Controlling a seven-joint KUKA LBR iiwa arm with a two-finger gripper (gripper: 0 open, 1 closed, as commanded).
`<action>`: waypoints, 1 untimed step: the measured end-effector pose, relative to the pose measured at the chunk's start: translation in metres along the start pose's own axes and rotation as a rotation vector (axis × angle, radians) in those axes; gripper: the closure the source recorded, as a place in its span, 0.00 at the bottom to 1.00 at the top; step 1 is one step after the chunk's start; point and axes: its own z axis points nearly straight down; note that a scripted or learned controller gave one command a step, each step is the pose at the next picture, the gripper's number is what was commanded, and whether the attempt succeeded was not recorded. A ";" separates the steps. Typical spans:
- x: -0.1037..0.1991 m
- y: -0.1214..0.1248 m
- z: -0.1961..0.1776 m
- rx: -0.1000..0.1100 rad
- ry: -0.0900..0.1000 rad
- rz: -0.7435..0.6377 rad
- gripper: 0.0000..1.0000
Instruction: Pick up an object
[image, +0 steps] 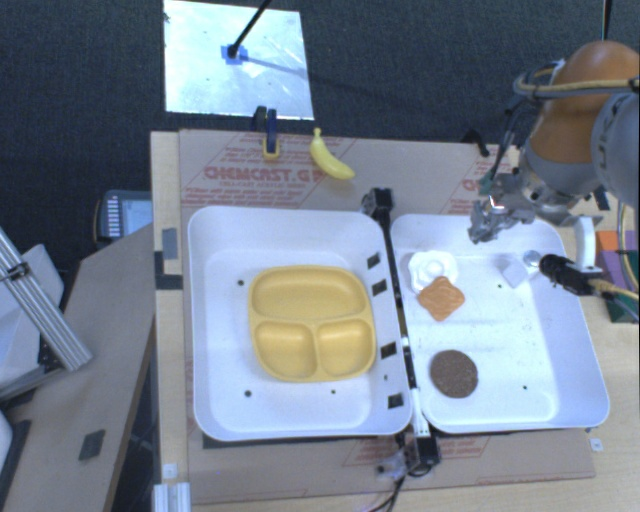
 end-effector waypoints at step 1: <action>0.060 -0.002 0.005 0.001 0.000 0.000 1.00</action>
